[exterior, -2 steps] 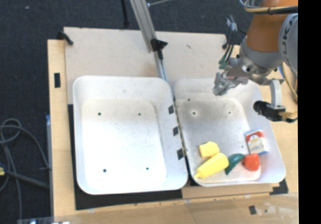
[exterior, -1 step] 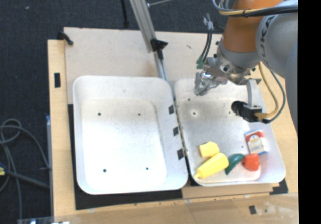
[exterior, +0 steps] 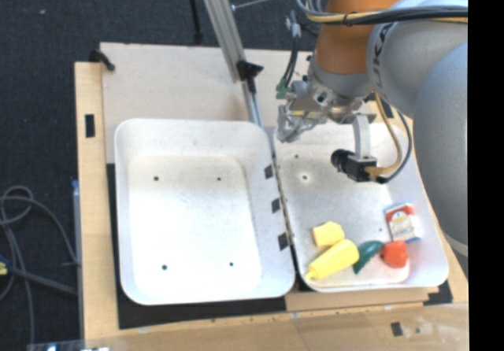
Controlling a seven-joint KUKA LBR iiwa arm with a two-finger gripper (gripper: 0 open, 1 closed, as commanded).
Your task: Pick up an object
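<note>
Gripper (exterior: 289,131) sits at the far-left corner of the right bin (exterior: 346,192), just by the divider w/ the left bin (exterior: 189,208); nothing visible between its tips, and whether it's open or closed can't be made out from this angle. Arm (exterior: 409,50) w/ orange band comes in from the right, above the bin's far edge. Objects lie well apart from the gripper, all at the near end of the right bin: 2 yellow pieces, a small yellow block (exterior: 327,233) and a longer yellow piece (exterior: 333,260) just below it, touching or nearly so. Beside them to the right, a dark green piece (exterior: 368,253), then a red object (exterior: 395,254), w/ a small red-and-white carton (exterior: 402,222) just behind it.
</note>
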